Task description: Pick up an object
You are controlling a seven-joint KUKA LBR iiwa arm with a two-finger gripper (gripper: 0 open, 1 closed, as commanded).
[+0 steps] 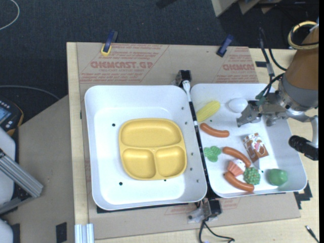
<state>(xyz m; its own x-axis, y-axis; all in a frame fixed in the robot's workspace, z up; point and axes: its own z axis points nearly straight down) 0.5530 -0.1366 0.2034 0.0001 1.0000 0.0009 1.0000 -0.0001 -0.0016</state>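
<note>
**Claw low over right bin, nothing seen in it**

Arm (304, 75) comes in from right, claw (248, 116) down in upper part of the right bin (293, 158), just beside the white egg (236, 104). Can't tell if claw is spread or pressed together; no item visible between its tips. Items in right bin: corn cob (208, 110) near the top-left, sausage (214, 131) below it, green veg piece (212, 153), second sausage (236, 155), wrapped snack (255, 146), broccoli (251, 175), third sausage (239, 181) at the bottom, green round item (276, 176) at bottom-right. Left bin (101, 135) holds a yellow divided tray (152, 148), upright, centred. Both bins sit on the desk (76, 85)
</note>
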